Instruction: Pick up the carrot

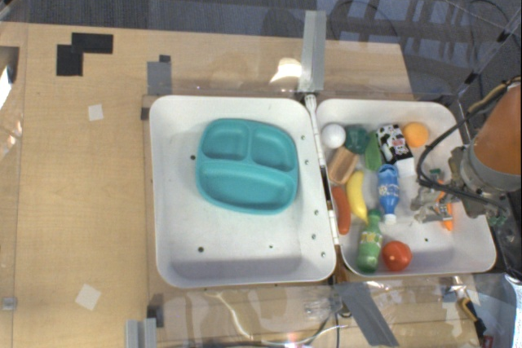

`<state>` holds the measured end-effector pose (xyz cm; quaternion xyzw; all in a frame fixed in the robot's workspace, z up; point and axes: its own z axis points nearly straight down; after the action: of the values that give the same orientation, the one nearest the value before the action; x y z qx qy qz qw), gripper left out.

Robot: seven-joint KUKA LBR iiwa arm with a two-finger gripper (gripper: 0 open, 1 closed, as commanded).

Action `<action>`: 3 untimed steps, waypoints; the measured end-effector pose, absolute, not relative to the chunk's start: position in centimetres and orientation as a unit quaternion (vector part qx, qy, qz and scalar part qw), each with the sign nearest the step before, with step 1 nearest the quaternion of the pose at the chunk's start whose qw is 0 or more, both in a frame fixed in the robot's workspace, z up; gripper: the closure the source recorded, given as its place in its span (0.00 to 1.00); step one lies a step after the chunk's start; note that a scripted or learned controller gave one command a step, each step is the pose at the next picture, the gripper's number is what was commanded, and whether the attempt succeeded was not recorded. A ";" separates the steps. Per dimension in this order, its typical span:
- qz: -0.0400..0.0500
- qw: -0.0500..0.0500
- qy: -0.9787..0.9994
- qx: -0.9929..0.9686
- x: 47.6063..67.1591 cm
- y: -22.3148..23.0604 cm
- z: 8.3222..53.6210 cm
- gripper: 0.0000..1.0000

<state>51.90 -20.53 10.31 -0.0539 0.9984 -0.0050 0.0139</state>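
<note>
Readable text: none.
Carton (394,142): black-and-white print, no letters legible.
Bottle (388,190): blue label, wording too small to read.
Green bottle (369,242): label blurred, nothing legible.
Bench (81,200): black shapes (82,51) and pale squares, no characters.
</note>
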 end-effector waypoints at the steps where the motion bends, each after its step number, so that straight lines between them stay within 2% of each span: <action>1: -0.005 0.009 0.971 -0.237 51.0 -17.1 9.1 1.00; 2: -0.004 0.008 0.971 -0.238 51.0 -17.0 9.0 0.00; 3: -0.002 0.007 0.988 -0.156 50.4 -20.2 8.9 0.00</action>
<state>50.41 -20.15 8.92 -0.1563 0.9877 -0.0023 0.0073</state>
